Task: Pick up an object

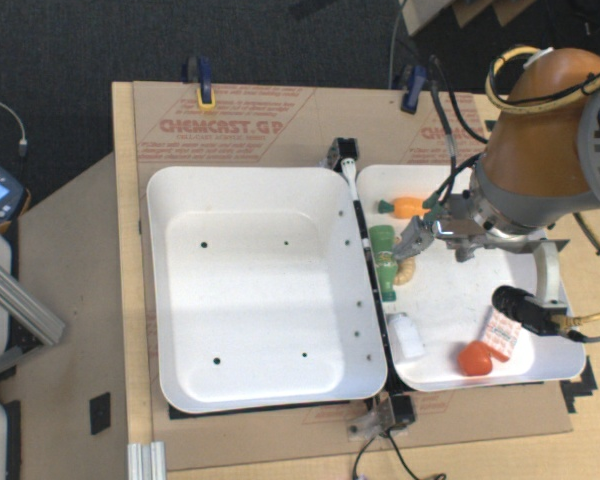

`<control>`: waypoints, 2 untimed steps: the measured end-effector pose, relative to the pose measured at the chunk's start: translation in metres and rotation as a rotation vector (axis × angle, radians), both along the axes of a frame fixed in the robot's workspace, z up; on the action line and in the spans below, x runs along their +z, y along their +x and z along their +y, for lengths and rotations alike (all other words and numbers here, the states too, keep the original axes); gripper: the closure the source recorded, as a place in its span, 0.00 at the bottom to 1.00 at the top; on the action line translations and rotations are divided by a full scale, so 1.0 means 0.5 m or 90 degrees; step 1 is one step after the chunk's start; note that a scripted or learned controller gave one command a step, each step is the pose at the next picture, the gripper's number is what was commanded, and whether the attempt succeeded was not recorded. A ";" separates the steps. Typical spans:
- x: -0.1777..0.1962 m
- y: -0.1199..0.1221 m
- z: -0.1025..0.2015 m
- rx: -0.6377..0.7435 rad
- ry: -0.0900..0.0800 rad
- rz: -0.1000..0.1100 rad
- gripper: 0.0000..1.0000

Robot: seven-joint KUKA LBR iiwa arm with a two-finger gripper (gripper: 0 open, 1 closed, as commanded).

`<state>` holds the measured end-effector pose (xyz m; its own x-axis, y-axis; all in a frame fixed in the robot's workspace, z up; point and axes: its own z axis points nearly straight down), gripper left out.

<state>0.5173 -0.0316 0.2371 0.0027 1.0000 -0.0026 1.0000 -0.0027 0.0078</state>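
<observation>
Brown board (280, 118) reads, seemingly mirrored, "CHEMCAST GP".

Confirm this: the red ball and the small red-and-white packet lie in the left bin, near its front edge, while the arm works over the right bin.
Not quite: the bin is wrong. The camera view shows the red ball and the red-and-white packet in the right bin, near its front edge. The arm does work over the right bin, as you said.

objects in right bin (565, 368), left bin (250, 288) beside
</observation>
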 end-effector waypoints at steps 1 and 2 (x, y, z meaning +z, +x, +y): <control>0.257 0.062 -0.056 0.002 -0.001 -0.007 0.00; 0.553 -0.079 0.063 0.007 0.004 -0.009 0.00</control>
<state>0.4777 -0.0003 0.5134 -0.0086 1.0000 0.0036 0.9997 0.0085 0.0216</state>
